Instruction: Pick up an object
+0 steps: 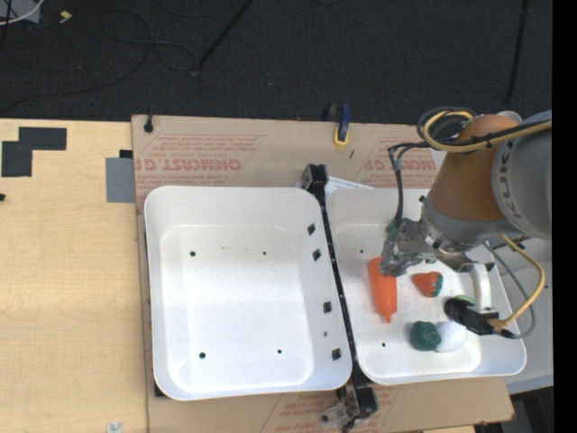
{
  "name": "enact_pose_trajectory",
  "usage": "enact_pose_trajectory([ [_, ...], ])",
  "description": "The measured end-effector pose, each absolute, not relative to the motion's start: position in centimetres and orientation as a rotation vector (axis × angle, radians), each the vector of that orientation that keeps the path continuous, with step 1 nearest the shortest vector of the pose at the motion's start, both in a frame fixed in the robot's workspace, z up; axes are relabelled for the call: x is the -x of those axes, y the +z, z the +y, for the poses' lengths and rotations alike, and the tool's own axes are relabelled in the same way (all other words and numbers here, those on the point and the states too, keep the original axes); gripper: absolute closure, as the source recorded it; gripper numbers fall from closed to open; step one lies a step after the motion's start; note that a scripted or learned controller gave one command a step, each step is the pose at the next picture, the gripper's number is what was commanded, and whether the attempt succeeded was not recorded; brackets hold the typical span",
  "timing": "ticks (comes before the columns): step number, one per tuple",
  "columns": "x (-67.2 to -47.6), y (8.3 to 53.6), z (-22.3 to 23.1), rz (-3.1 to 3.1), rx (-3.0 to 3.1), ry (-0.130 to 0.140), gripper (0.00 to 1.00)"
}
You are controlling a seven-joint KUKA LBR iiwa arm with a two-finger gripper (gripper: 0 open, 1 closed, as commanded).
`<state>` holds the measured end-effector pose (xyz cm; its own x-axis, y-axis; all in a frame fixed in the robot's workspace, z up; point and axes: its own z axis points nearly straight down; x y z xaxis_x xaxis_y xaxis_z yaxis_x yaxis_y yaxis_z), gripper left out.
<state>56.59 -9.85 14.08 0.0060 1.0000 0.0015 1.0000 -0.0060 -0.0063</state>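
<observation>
The arm (505, 174) is seen reaching in from the right, its grey body and orange band (469, 174) bent downward over the right side of the view. The wrist is pointed down and slightly leftward — cables are looped around it. The gripper (394, 262) is held low, its dark fingers blurred together, so their spacing cannot be judged.

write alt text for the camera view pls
A grey robot arm's claw hangs over the top end of an orange carrot in the right white bin, with a strawberry and a green ball nearby.
</observation>
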Motion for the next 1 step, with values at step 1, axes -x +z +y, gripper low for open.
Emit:
enact_pose_trajectory([
  [1, -47.36, 8.7, -11.25, -2.214, 2.222, 0.002, 1.0],
])
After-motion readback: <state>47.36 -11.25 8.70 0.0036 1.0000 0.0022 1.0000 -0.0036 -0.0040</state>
